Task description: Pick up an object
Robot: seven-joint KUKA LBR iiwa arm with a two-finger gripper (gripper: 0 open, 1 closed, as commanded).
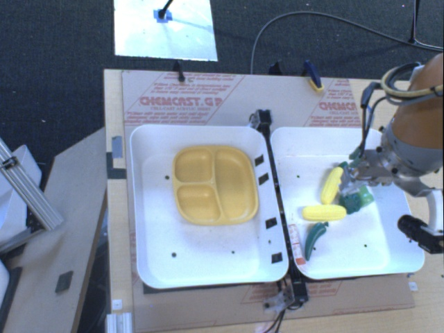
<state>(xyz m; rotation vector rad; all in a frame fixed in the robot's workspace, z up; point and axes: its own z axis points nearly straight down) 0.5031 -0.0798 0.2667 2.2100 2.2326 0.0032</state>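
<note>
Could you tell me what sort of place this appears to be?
Probably a robotics lab bench: two white bins sit on a board, a robot arm reaches in, and toy items like a yellow tray serve as test objects.

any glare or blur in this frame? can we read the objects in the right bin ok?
Camera view: strong glare washes out the shiny square sheet on the floor; both white bins read bright and nearly shadowless, with the yellow divided plate sharp. The grey arm's gripper is soft, blurring into the small teal object; the two yellow oblong pieces stay legible.
</note>
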